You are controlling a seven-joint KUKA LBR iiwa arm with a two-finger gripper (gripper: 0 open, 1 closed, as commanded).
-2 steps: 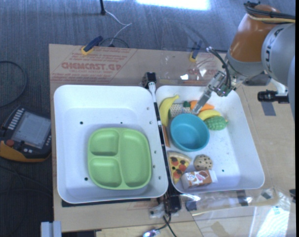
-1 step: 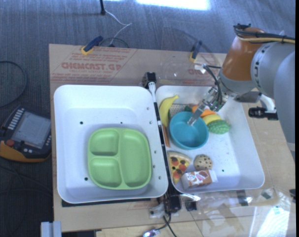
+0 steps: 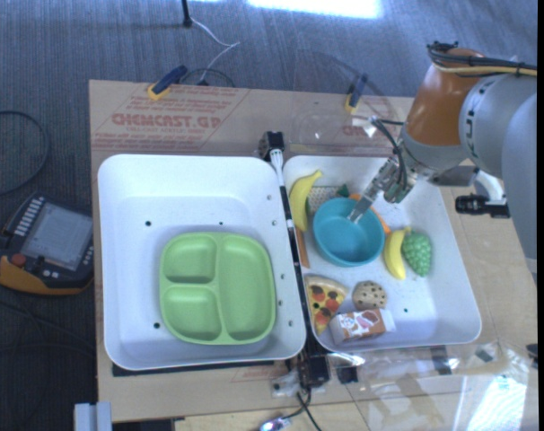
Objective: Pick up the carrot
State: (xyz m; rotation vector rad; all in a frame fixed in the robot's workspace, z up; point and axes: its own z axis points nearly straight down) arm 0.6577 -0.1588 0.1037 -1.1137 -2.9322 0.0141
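Bright overhead light; top glare; slightly soft.

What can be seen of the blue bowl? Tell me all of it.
The blue bowl is round, smooth, plastic-looking, upright with its mouth open to the camera, in the upper middle of the right bin. Its inside looks bare. The gripper reaches down over its far rim. A yellow banana lies close by its left side, a second banana by its right.

"CHEMCAST GP" (reversed), on bench board (image 3: 164, 119)
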